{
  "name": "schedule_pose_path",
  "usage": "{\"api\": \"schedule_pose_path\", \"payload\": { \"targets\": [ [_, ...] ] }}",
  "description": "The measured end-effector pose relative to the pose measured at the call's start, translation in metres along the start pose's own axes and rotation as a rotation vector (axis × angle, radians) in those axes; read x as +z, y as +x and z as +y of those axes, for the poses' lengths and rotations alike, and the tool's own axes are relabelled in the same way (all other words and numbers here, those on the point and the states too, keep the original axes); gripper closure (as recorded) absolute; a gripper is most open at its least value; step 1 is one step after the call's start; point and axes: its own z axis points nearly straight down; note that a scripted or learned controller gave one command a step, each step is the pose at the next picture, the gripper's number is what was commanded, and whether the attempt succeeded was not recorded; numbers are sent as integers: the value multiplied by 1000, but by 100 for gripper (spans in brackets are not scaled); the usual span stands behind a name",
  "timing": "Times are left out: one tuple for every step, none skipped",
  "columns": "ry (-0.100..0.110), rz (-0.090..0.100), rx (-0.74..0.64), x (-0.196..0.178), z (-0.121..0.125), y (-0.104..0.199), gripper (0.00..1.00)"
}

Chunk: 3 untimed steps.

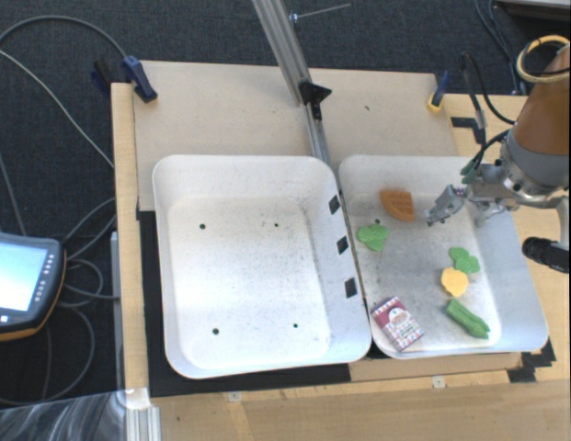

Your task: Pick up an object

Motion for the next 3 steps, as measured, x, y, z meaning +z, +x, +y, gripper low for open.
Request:
{"api": "schedule_pose_path", "payload": {
  "targets": [
    [2, 0, 0, 63, 0, -3, 0],
    [-7, -2, 0, 90, 1, -3, 0],
    [-10, -2, -1, 78, 2, -2, 100]
  ]
}}
